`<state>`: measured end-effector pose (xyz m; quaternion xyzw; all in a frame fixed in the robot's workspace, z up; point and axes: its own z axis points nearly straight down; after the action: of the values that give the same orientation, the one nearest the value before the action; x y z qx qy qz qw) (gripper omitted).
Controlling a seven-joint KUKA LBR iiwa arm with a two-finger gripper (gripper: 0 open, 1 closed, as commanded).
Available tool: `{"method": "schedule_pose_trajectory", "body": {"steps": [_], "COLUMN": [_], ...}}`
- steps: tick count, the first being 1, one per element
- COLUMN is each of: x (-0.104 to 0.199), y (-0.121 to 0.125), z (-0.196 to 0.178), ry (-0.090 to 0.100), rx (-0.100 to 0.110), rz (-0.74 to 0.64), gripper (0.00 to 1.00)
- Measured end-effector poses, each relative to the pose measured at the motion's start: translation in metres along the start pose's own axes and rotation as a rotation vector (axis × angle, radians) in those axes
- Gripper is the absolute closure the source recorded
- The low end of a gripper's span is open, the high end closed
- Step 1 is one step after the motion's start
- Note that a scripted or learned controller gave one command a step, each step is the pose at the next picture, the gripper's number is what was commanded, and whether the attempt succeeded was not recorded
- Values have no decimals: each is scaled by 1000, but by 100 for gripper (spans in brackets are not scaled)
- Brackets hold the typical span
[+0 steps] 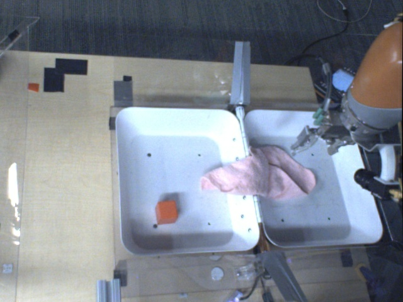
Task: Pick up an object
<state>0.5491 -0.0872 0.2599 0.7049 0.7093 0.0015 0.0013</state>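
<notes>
Pink cloth [261, 176] lies crumpled across the divider between the two white bins, most of it in the right bin [352, 222], a flap hanging into the left bin [135, 168]; likely light, limp and non-slippery, best pinched at the raised fold nearest the jaws. Gripper [317, 138] hovers just above the cloth's upper right edge, jaws look spread and holding nothing. Orange block [167, 212] sits well apart in the left bin; smooth bin floors, pale tabletop [56, 187], plenty of room.

Pale wooden desk [63, 187] carries two white bins [132, 168] side by side, plus black patches [61, 73] at its far left.
</notes>
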Motion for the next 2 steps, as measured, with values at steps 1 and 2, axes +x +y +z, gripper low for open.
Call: {"method": "schedule_pose_trajectory", "body": {"steps": [1,2], "x": [-24,-25], "y": [21,44], "z": [118,170], "ry": [0,-1], "rx": [0,-9], "rz": [-64,-134], "gripper": [0,0]}}
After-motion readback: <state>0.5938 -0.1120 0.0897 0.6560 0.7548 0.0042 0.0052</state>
